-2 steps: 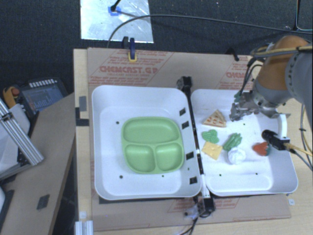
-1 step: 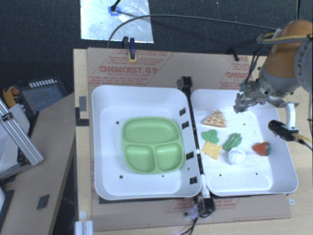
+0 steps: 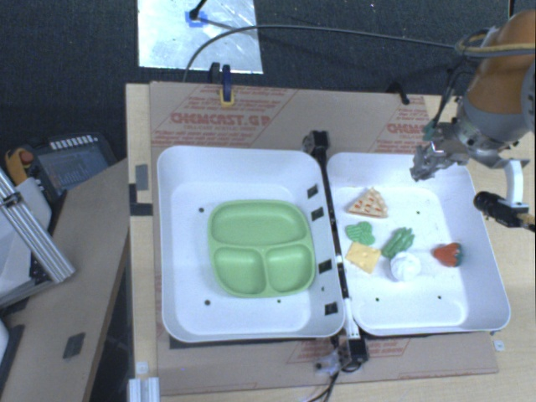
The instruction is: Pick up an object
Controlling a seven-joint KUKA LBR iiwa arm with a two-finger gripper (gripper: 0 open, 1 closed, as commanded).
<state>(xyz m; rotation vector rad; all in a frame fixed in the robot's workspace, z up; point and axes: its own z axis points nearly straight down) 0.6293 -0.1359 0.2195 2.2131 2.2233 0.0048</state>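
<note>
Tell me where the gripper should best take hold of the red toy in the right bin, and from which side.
Probably straight from above, closing across the narrow width of the red toy. It lies low and flat on the floor of the right bin, apart from the white piece on its left, so fingers have room on both sides. The gripper hangs over the bin's far edge.

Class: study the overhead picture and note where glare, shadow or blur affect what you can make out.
Camera view: the metal sheet at top gleams with glare; the white bins look evenly lit with only soft shadows; the small toy foods are coarse and low in detail; the hand is dark and slightly blurred.
</note>
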